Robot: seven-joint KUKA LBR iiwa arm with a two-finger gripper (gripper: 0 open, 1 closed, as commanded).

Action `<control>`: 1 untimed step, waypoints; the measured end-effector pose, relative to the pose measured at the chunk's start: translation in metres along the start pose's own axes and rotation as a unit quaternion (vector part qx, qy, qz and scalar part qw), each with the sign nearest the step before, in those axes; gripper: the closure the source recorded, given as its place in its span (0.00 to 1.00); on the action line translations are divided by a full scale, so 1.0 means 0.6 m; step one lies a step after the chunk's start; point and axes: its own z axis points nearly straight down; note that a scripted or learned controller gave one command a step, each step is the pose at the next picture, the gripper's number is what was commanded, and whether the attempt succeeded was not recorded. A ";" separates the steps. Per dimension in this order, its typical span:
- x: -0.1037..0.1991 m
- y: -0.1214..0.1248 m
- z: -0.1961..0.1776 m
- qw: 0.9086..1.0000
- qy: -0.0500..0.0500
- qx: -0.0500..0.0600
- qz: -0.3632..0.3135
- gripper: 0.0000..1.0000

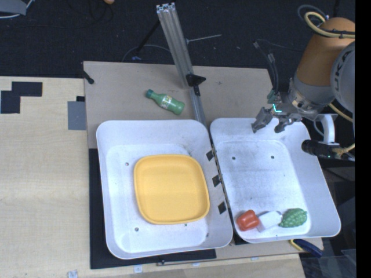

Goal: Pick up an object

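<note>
My gripper [271,124] hangs over the far edge of the right bin [261,167], open, with nothing between its two dark fingers. At that bin's near edge lie three small things in a row: a red pepper-like piece [248,219], a white piece [269,219] and a green bumpy piece [293,217]. They are well apart from the gripper, toward the front. In the left bin [113,172] a yellow square plate [171,188] lies flat.
A green bottle [166,102] lies on its side on the bench behind the left bin. A slanted metal rail [181,50] rises behind the seam between the bins. Cables and a black part sit at the right bin's right side.
</note>
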 end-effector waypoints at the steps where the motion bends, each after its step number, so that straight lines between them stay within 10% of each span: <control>1: 0.000 0.000 0.000 1.000 0.000 0.000 0.000 0.00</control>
